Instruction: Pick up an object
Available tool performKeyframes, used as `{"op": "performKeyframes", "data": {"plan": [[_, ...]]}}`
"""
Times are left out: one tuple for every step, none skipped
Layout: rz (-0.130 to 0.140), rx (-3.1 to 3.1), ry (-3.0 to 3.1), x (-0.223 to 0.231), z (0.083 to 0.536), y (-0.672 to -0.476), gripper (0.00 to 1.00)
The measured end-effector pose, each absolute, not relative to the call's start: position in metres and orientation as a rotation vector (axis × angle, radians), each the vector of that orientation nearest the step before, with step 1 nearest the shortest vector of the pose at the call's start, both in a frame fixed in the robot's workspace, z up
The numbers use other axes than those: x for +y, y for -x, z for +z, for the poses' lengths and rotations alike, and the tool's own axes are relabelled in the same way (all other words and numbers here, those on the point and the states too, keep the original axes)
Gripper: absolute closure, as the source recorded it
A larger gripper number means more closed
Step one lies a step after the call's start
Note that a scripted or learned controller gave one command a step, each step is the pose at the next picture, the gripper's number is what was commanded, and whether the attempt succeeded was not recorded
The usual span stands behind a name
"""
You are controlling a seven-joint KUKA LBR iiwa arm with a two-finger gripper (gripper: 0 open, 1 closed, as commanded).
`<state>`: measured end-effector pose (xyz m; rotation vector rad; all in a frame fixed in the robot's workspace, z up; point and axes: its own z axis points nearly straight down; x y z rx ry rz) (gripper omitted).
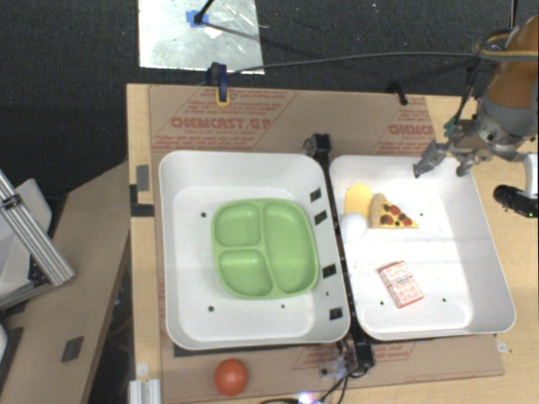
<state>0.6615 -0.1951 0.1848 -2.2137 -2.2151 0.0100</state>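
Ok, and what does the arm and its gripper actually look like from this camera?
The arm enters at the view's right edge: an orange band sits above a grey metallic wrist. Below that, the gripper has two slim grey fingers. A small teal-green marking shows on the wrist's left side, and thin dark cables run along the arm's upper part.

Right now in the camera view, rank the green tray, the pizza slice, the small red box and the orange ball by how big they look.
1. Green tray, by far.
2. Pizza slice and small red box: too alike to rank.
3. Orange ball, slightly smaller.
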Motion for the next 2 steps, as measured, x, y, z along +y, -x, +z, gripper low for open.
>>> {"op": "performKeyframes", "data": {"plan": [[-0.002, -2.226, 2.219, -0.195, 0.194, -0.665, 0.0], [0.001, -2.228, 2.214, -0.191, 0.132, -0.666, 0.0]]}}
